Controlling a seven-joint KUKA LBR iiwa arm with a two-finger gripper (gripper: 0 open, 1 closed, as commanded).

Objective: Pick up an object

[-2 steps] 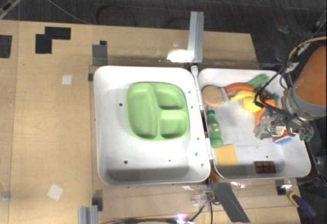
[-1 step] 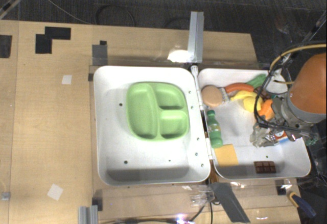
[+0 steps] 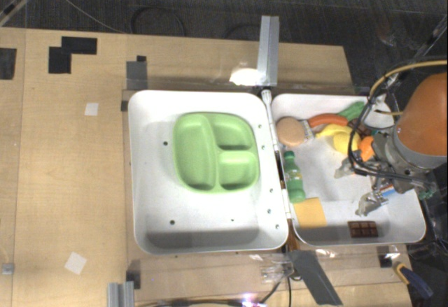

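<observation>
Plastic is what most of this looks like, so I judge the pieces light, stiff and a little slick. Farthest left, in the left white bin (image 3: 150, 159), lies a pale green moulded tray with three compartments (image 3: 213, 152): broad and shallow, best taken by a rim or a divider wall, though it seems wide for a two-finger hold. The right white bin (image 3: 413, 229) carries the small toy foods. A green bottle-like piece (image 3: 294, 180) lies along its left wall, hard to reach around. A tan round bun-shaped toy (image 3: 292, 131) sits at the back left, rounded and apt to roll. A flat yellow square block (image 3: 311, 212) and a flat brown chocolate-like bar (image 3: 363, 230) lie near the front, low and hard to get under. An orange carrot-shaped piece (image 3: 327, 119) and a yellow banana-like one (image 3: 334, 139) crowd the back. The end effector (image 3: 360, 190) hangs over open floor between them, fingers spread and holding nothing. The counter (image 3: 63, 180) around is bare wood.
</observation>
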